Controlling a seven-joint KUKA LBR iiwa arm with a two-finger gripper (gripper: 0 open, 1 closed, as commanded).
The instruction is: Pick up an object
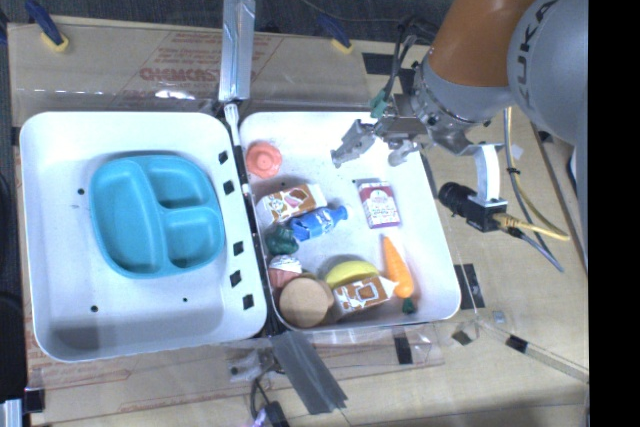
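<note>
We see two shallow white bins side by side on the bench. The left bin (pixel 60 315) holds a single thing, a blue divided tray (pixel 158 212) with one long compartment and two smaller ones, lying flat near the bin's middle. The right bin (pixel 300 130) holds all the small objects, and most of them crowd its left and near sides. A small pink cup (pixel 264 158) sits near the far left corner. Below it lies a printed snack packet (pixel 288 203), and just beside that a small blue bottle (pixel 320 221) tilted on its side, with a dark green piece (pixel 281 241) touching its lower end. A red-and-white packet (pixel 379 204) lies alone toward the right wall, apart from the rest. Along the near side we find an orange carrot (pixel 398 267), a yellow rounded fruit (pixel 350 272), a brown carton (pixel 362 294) just under it, a tan ball (pixel 305 302) at the near left, and a small pink-and-white item (pixel 284 267) above the ball. The gripper (pixel 378 146) hangs over the far right part of the right bin, above bare floor between the pink cup and the red-and-white packet, touching none of the objects. Its two fingers stand spread apart with nothing between them.
</note>
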